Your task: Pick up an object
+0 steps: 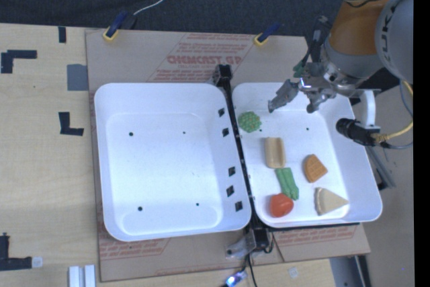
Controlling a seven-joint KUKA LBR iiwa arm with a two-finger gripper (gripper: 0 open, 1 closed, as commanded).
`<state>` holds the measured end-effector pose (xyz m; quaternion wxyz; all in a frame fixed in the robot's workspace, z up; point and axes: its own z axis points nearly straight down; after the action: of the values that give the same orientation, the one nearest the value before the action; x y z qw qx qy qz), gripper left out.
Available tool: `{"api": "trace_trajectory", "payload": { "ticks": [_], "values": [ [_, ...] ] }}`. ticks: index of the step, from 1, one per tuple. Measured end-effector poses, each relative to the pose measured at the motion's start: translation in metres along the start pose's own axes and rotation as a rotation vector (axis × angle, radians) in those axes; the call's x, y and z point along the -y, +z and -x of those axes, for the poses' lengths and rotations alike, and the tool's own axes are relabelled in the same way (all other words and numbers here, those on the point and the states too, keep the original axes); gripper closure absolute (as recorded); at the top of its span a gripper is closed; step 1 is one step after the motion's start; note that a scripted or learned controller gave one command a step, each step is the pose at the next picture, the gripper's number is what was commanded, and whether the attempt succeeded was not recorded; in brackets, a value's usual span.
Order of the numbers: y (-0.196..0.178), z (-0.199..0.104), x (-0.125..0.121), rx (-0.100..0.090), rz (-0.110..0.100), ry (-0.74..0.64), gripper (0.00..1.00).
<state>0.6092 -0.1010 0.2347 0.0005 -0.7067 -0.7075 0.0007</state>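
The right bin (349, 144) holds several small items: a green bumpy ball (249, 121) at its far left, a tan block (273, 152), a green pepper-like piece (287, 182), a red tomato (281, 205), an orange bread-like piece (314, 168) and a pale wedge (329, 201). My gripper (295, 99) hangs over the far part of this bin, to the right of the green ball and above the tan block. Its two dark fingers stand apart, open, with nothing between them.
The left bin (161, 158) lies beside the right one, with a black divider clip strip (232, 144) between them. Both rest on a cardboard sheet (195, 57) held by blue-yellow clamps. A cable runs over the dark backdrop at the top.
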Motion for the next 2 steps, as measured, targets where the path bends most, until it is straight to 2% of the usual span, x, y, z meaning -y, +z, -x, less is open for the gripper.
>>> {"api": "trace_trajectory", "payload": {
  "ticks": [1, 2],
  "values": [
    [0.149, 0.002, 0.072, -0.003, -0.017, 0.003, 0.0],
    [0.131, 0.001, 0.067, -0.001, -0.003, 0.0, 1.0]
  ]
}}
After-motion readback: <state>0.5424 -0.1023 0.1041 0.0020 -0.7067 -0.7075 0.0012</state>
